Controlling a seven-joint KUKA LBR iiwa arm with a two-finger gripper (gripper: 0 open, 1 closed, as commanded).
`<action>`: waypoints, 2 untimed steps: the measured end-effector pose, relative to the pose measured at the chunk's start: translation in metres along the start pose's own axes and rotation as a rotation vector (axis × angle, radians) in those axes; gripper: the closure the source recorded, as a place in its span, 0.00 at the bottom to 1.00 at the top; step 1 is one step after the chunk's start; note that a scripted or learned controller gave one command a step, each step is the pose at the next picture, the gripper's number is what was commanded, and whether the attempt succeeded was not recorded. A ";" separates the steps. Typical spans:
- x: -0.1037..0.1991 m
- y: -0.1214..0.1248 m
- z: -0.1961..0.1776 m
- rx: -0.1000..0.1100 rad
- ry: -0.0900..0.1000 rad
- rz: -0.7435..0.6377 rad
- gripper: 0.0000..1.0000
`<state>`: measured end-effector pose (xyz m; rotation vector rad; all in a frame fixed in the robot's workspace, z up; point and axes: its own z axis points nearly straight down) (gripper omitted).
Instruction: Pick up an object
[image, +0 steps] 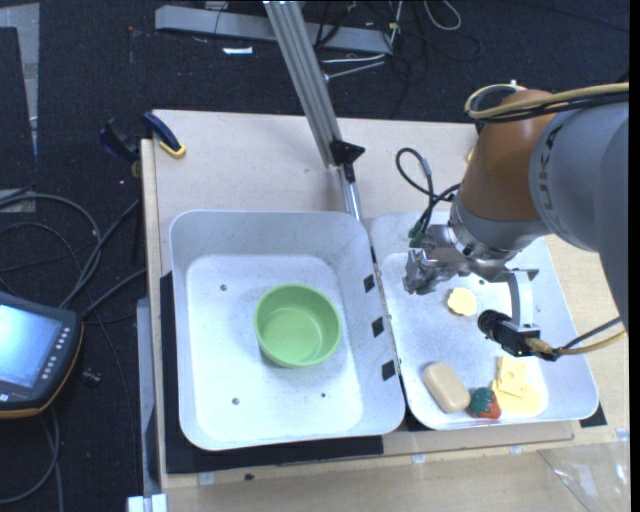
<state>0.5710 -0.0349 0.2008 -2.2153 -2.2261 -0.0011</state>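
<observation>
My arm (545, 170) comes in from the right, grey with the orange band bulking over the right bin (565, 400), and my jaws (420, 272) hang low over that bin's upper left part, close to the wall it shares with the left bin (190, 270). From this slant I cannot tell how far apart my jaws stand, and I see nothing caught in them. Just right of them and a little nearer the camera lies a small pale yellow disc (462, 301) on the bin floor, close to my jaws but apart from them as far as I can make out. Further toward the near edge rests a tan oblong block (446, 386), lying at an angle, and just beside it on the right sits a small red piece with a green tip (485, 403), touching or nearly touching a flat yellow piece (518, 386) in the near right corner. A black fitting with a yellow cable (510, 335) hangs off my arm above that corner. In the left bin a green bowl (298, 325) stands upright near the middle, well apart from everything else. Both bins sit side by side on the counter (240, 165), and a grey metal bar (312, 85) slants down from the far side to the bins' shared far corner.
</observation>
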 end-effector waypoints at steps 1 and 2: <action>0.044 0.015 -0.005 -0.001 0.000 0.001 1.00; 0.092 0.019 -0.024 -0.002 0.000 0.001 1.00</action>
